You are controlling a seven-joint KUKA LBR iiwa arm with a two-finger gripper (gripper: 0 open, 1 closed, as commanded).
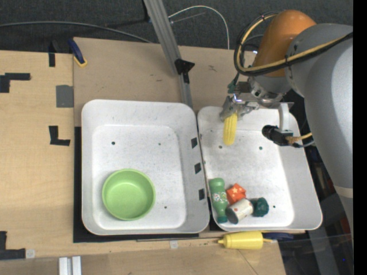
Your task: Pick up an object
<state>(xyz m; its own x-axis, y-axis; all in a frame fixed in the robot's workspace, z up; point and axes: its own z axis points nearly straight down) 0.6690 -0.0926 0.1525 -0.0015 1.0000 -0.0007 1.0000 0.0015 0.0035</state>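
Nearest your camera lay a yellow plastic squeeze bottle (243, 240), on its side on the bench just outside the front rim of the right-hand shallow white bin (298, 171). Just behind it, inside that bin's front corner, you had a tight cluster: a green cylindrical can (217, 198) lying along the left wall, a small orange block (235, 193) beside it, a white-and-grey cylinder (239, 210) in front of the block, and a dark green rounded piece (261, 206) touching the cylinder's right side.

Your gripper (234, 111) hung over the far left corner of the same bin, reaching in from the right under the arm's orange band. You could see a yellow corn-cob-shaped toy (229, 129) dangling from it, its top end pinched between the fingers, which were closed narrowly on it. The cob hung nearly upright, its lower end over the bin floor near the left wall; whether it touched the floor you could not tell.

Over in the left-hand white bin (137, 110), a light green plastic bowl (128, 194) sat upright in the front left area, well apart from everything else.
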